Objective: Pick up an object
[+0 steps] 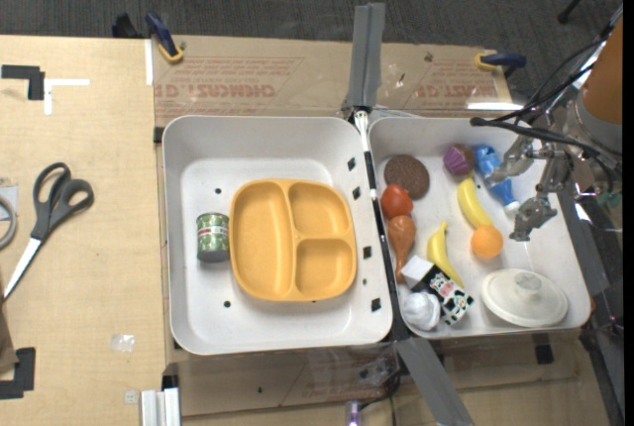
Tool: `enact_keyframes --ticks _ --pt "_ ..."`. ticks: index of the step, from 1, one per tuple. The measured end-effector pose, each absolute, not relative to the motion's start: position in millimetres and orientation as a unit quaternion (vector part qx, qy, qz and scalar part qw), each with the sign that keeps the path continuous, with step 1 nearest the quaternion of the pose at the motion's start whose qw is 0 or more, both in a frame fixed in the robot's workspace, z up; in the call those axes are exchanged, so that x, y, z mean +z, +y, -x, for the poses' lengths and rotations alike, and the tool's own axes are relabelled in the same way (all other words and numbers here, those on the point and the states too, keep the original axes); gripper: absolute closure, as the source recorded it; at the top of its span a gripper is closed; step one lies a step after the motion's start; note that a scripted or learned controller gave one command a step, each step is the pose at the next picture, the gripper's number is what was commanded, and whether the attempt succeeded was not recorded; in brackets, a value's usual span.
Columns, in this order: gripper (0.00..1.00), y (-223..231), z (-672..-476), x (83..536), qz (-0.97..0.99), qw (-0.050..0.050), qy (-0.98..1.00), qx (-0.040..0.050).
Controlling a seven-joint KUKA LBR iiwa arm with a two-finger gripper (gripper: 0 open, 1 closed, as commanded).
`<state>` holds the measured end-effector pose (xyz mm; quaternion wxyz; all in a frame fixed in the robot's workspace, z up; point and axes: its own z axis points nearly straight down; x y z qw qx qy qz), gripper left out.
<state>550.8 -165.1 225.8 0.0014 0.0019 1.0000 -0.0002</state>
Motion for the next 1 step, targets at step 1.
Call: enact_keyframes --ticks 1 --pt "0.00 -142.4 -545.6 92.9 -0.057 0.002 0.998 -0.0003"
